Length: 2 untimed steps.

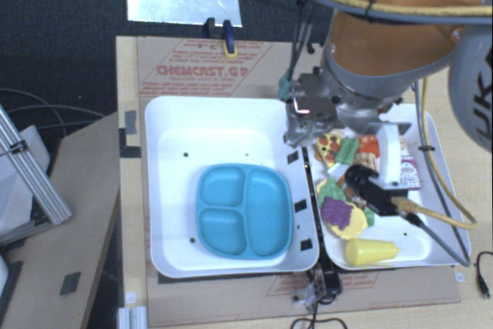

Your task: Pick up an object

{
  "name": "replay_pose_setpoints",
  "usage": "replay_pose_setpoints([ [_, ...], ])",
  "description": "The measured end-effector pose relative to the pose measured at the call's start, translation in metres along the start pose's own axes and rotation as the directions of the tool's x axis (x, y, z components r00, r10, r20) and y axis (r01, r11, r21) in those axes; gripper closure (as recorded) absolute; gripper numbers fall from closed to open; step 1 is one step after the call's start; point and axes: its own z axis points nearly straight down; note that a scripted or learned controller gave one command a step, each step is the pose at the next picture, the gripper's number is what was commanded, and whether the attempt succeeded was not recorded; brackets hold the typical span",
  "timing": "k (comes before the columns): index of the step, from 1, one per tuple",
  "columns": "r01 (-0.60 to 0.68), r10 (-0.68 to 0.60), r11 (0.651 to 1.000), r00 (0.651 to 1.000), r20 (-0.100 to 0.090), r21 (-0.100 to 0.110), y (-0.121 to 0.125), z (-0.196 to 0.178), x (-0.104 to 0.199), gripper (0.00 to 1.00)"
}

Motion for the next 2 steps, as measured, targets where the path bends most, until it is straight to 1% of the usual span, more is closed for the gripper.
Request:
replay_pose_setpoints([
  [1, 0.011, -0.011, 1.000, 1.000, -0.005, -0.016, 0.002, -0.018, 0.003, 1.00],
  [2, 0.016, -0.016, 1.000, 1.000, -0.005, -0.018, 0.002, -0.029, 0.003, 1.00],
])
